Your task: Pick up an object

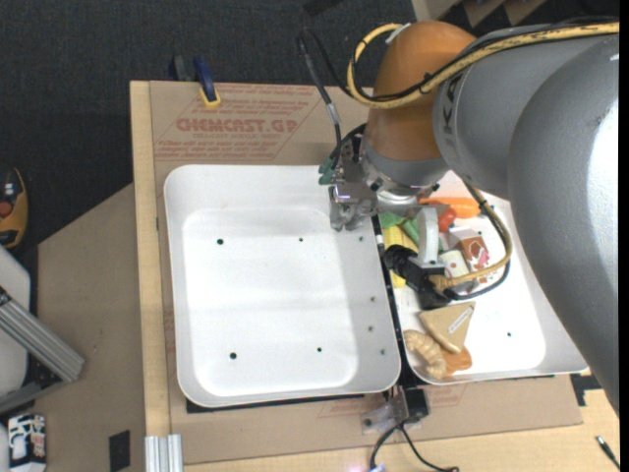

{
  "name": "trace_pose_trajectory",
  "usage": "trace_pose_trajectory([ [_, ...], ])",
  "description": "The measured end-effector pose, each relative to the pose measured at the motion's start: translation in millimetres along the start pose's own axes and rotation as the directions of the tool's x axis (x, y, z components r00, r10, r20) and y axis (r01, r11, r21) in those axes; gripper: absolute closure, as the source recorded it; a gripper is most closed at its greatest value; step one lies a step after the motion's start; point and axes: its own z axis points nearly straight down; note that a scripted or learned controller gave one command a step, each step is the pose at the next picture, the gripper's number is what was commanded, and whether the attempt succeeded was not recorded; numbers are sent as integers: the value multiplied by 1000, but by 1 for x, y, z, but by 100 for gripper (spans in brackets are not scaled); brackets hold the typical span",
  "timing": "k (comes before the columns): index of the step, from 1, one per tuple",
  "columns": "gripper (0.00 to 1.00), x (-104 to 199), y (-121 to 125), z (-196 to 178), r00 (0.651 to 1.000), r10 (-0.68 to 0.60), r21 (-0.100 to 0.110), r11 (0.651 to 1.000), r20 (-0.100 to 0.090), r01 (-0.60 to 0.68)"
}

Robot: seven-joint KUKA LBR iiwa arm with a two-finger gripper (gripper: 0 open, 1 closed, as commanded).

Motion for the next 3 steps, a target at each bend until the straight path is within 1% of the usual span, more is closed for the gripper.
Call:
trace_pose_trajectory([
  [1, 100, 84, -7, 20, 1000, -1, 2, 1000, 0, 1],
  [2, 100, 128, -47, -33, 1000, 3, -1, 1000, 1, -3],
  [3, 100, 144, 39, -133, 1000, 5, -17, 1000, -1, -5],
])
